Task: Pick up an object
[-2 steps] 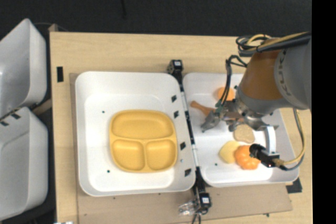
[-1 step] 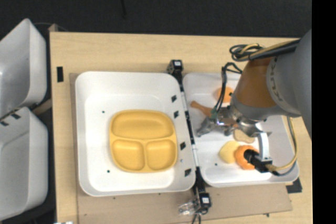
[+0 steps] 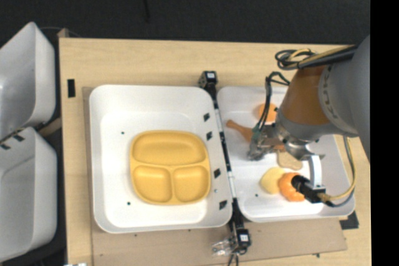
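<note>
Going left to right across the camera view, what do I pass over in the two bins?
Left bin → yellow divided tray → right bin → brown piece → tool → pale yellow object → orange object.

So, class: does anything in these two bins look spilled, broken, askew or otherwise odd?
Nothing stands out. The yellow divided tray lies flat in the left bin. Small orange and pale pieces sit loose in the right bin beneath the arm.
</note>
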Motion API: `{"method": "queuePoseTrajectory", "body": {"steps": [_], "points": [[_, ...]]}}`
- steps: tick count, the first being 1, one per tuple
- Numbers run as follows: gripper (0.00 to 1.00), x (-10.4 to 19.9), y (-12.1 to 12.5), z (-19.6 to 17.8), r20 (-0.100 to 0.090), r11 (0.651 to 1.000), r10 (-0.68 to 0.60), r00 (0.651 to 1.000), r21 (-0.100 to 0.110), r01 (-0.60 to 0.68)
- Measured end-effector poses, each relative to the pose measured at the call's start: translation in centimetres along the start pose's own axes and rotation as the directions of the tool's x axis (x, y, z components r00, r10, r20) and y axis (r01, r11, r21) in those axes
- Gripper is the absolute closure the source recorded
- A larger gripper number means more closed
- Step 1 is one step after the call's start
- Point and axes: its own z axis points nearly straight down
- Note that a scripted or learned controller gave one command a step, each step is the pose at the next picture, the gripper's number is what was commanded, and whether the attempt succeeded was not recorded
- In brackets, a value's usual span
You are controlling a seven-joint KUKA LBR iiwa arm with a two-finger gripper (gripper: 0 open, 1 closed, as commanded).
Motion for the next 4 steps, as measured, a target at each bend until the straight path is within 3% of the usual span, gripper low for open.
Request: {"method": "queuePoseTrajectory", "body": {"steps": [1,3,4], "points": [[1.00,-0.3,0.0,-6.0,0.001,1.000,-0.003,1.000,-0.008,0.003],[1.00,-1.0,0.1,-14.1,0.001,1.000,-0.013,1.000,-0.007,0.013],[1.00,3.4,2.3,-12.8,0.001,1.000,-0.015,1.000,-0.002,0.015]]}}
